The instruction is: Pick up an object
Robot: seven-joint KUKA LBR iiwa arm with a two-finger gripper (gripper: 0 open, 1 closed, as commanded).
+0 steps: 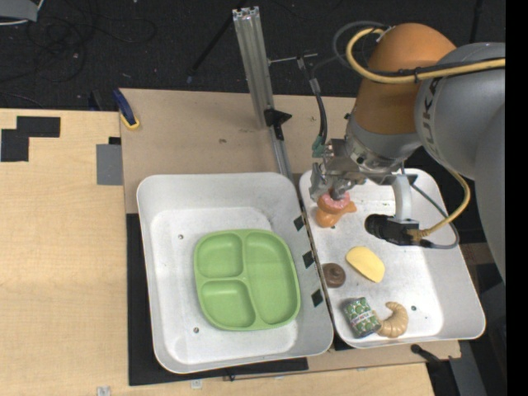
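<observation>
Nearest you, along the right bin's (462, 324) front edge, lie a green patterned packet (359, 315) and a croissant (394, 319), with a brown round piece (333, 275) and a yellow lemon-like piece (365, 263) just behind them. Toward that bin's far-left corner the gripper (333, 190) sits right over a pink-and-orange toy (333, 209); you cannot tell how its fingers stand. A green divided plate (245, 280) rests mid-left bin (165, 196).

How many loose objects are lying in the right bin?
5: an orange and pink toy under the end effector, a brown disc, a yellow piece, a green packet, a croissant. The arm may hide more.
</observation>
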